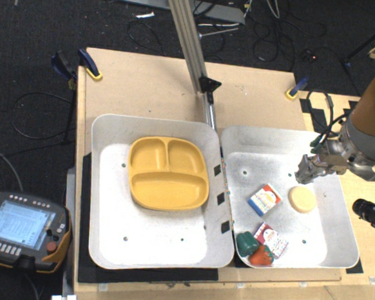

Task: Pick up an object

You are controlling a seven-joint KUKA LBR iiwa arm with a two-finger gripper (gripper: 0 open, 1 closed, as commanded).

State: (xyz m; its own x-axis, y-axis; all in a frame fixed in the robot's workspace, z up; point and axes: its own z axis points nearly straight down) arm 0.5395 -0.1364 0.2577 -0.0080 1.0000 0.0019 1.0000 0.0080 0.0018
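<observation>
We see the hand (306,173) just above the round yellow cookie (302,200); we cannot tell if it is clenched.

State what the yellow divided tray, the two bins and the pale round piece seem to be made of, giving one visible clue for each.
Yellow divided tray: probably moulded plastic, matt, with one even colour and rounded ridges.
Left bin and right bin: probably plastic or painted metal, smooth white with a faint sheen and small dark dots.
Pale round piece: unclear, perhaps plastic toy food, matt cream.
</observation>
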